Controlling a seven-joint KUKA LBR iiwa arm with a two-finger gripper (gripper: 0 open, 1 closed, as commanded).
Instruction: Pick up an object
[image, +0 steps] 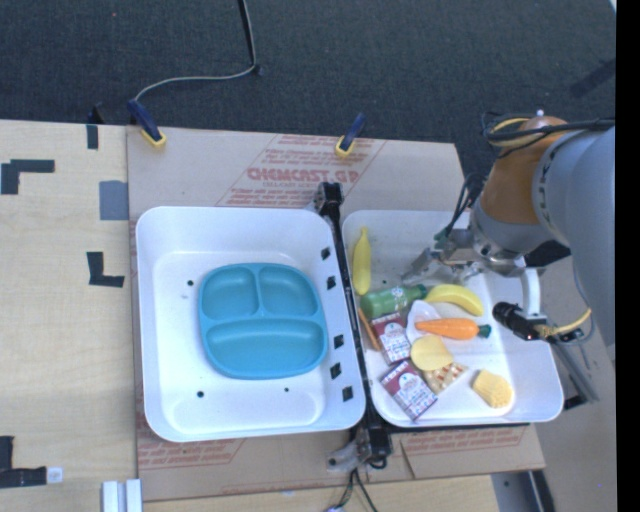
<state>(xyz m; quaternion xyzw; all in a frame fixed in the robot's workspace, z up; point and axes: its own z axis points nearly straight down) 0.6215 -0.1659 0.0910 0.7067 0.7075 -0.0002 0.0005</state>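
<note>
The cardboard (290, 175) under both bins reads "CHEMCAST" in red. My gripper (425, 265) hangs in the right bin (545, 395), fingers spread narrowly, holding nothing. Just below them lie a green bottle (392, 300), banana (455, 296) and carrot (450, 328). A blue plate (264, 320) occupies the left bin (165, 300).

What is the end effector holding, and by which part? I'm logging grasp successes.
Cannot be told. The end effector is low in the right bin, just above the green bottle and banana, with nothing visibly between its fingers.
</note>
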